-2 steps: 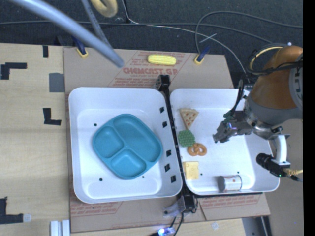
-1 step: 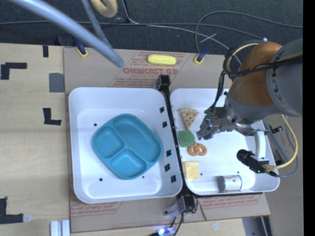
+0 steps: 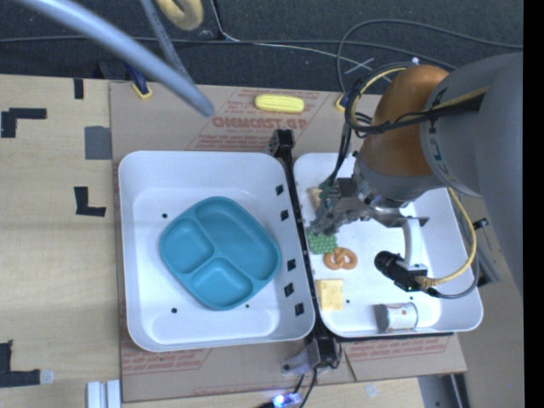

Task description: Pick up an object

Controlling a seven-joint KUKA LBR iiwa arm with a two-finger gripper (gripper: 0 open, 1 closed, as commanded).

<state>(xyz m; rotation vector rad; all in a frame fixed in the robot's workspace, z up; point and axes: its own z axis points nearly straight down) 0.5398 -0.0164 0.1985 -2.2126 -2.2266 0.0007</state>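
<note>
Taking the right-hand shallow white plastic bin (image 3: 450, 317) as the landmark: nearest me, by its front wall, a small white-and-grey cylinder (image 3: 396, 316) is lying on its side. Just behind it, toward the bin's left wall, a pale yellow square block (image 3: 331, 293) is resting flat, and behind that a brown pretzel-shaped toy (image 3: 341, 258) is sitting with a small green leafy piece (image 3: 322, 243) touching its far-left side. Directly above that green piece, the dark gripper (image 3: 330, 213) is hanging low under the grey arm's orange band (image 3: 404, 130); I cannot tell how the claw is set. Left of the bin, a blue three-compartment plastic tray (image 3: 219, 252) is lying in the neighbouring bin. Beyond the bin's far wall, a yellow corn-like toy (image 3: 279, 104) is lying on the cardboard.

The green piece is looking like the target. Crowded against the pretzel and the divider, it may be nudged aside or grabbed along with its neighbour.
</note>
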